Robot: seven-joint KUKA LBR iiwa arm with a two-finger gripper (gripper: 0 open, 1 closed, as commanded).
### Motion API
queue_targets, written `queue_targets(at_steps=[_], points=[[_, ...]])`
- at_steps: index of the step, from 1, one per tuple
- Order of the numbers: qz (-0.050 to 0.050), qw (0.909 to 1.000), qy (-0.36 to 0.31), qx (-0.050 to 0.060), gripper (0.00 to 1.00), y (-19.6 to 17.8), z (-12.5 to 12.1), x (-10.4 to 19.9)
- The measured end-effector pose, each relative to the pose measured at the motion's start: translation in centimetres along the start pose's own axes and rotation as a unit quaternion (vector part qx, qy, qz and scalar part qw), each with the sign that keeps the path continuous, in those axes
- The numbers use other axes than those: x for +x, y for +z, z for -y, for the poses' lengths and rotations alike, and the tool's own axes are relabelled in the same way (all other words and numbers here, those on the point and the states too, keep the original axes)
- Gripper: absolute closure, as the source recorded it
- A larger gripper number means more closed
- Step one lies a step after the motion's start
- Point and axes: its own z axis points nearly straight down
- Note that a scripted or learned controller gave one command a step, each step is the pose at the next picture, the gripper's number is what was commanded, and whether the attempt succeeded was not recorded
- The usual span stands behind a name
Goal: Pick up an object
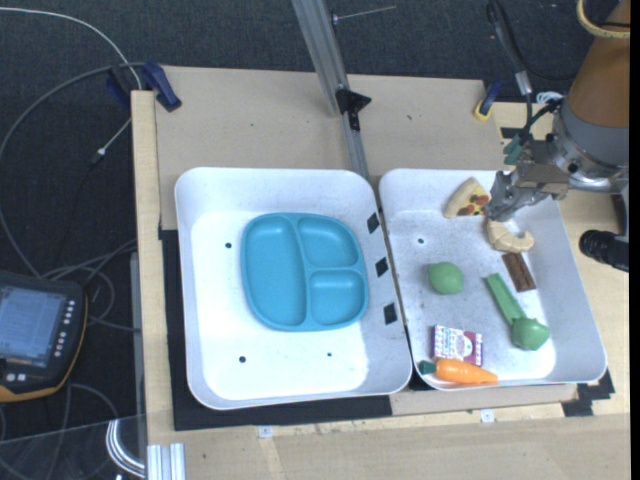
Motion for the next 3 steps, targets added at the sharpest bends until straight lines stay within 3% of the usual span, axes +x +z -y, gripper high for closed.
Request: queue_targets(at_steps=[3], points=[[-0.001, 1.0000, -0.001, 0.005, 1.00, 4.8, 0.8, 15.5]])
